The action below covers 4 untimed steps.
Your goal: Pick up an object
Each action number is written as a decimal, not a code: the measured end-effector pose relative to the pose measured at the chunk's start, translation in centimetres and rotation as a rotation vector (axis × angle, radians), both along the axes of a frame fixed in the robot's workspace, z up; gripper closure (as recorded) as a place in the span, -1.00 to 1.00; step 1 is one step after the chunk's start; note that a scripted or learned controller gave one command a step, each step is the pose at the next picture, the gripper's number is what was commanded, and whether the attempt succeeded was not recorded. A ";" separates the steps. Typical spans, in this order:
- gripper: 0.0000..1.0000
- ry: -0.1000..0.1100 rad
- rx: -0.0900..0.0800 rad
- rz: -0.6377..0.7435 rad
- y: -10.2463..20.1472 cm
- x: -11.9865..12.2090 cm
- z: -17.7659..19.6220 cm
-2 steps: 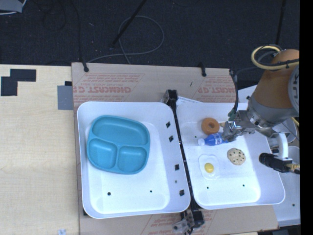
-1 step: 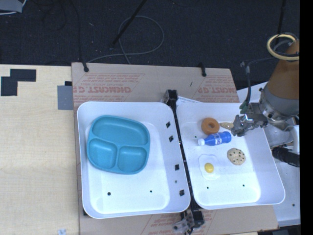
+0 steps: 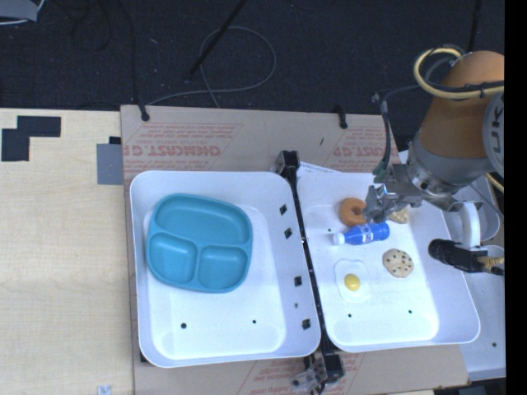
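1. The arm (image 3: 451,130) reaches in from the right over the right bin (image 3: 449,319), and its pincer (image 3: 379,206) hangs low above the cluster at the far end of that bin, between the donut (image 3: 352,212) and the blue bottle (image 3: 366,234).
2. Whether the pincer is spread or pressed together cannot be told; the wrist hides it (the view looks down on it at a slant).
3. Nothing is seen between its tips, so no object counts as picked up. The step in hand reads as the approach, or the descent onto a target.
4. The likeliest target is the blue bottle, which lies on its side just below the pincer, with its white cap toward the divider between the bins.
5. Other candidates lie close by: the cookie (image 3: 398,262) to the right of the bottle and the fried egg (image 3: 352,281) nearer the camera.
6. The left bin (image 3: 165,319) carries a blue divided plate (image 3: 198,242), well apart from the arm.
7. The next move probably calls for centring over the bottle's body, straddling its narrow width, closing, then lifting straight up (a round bottle may roll away).
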State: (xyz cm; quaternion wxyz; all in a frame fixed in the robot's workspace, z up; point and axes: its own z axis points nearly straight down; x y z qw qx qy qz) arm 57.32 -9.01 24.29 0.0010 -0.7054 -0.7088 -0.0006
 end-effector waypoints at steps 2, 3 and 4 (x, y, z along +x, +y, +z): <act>1.00 0.003 0.000 0.001 11.2 1.1 -1.1; 1.00 0.003 -0.001 -0.001 15.6 0.8 -1.2; 1.00 0.002 -0.001 -0.001 20.0 2.0 -1.1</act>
